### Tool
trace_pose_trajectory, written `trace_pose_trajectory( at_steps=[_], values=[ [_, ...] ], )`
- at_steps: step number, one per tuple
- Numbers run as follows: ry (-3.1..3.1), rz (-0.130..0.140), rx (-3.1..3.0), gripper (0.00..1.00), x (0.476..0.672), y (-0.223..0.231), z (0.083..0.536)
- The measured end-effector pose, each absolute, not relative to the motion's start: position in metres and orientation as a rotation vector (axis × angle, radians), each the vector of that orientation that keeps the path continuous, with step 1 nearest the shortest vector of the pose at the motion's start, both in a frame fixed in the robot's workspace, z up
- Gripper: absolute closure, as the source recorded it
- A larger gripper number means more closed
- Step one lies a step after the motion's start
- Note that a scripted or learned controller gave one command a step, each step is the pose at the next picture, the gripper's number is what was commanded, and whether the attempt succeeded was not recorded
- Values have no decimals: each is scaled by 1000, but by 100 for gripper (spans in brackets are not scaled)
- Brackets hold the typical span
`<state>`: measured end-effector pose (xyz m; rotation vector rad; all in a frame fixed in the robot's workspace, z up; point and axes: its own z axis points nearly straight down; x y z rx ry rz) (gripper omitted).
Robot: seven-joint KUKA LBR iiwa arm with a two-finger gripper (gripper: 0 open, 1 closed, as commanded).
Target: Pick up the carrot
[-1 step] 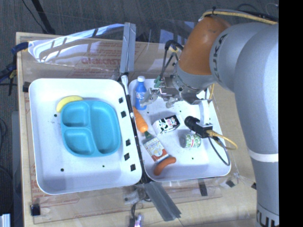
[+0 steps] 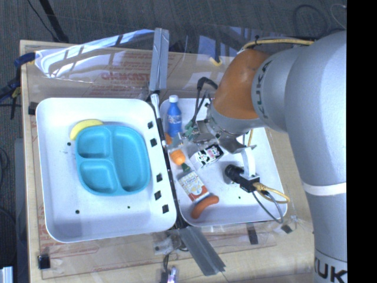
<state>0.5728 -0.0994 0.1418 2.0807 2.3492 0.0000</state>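
Carrot (image 2: 177,156) lies near left wall of right bin (image 2: 268,152), touching small carton (image 2: 192,184), just below blue bottle (image 2: 173,115). Gripper (image 2: 206,149) hovers just right of it; jaw state cannot tell. Risks: crowding jams approach, grabs carton instead, carrot slides against wall.

Wooden bench (image 2: 41,229) bearing two shallow white bins, left bin (image 2: 53,175) beside right bin (image 2: 268,152).

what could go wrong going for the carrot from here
The small orange carrot lies tight against the right white bin's left wall, with a blue plastic bottle and a flat printed packet crowding it, so the tool might nudge or catch those. The orange-red sausage-shaped toy could be mistaken for it.
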Motion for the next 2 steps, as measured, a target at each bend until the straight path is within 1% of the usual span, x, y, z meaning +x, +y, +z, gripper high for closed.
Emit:
trace_pose_trajectory(
  at_steps=[1, 2],
  values=[
    [2456, 25, 1902, 0, 570, -105, 138],
    [2599, 22, 1683, 0, 570, -108, 138]
  ],
)
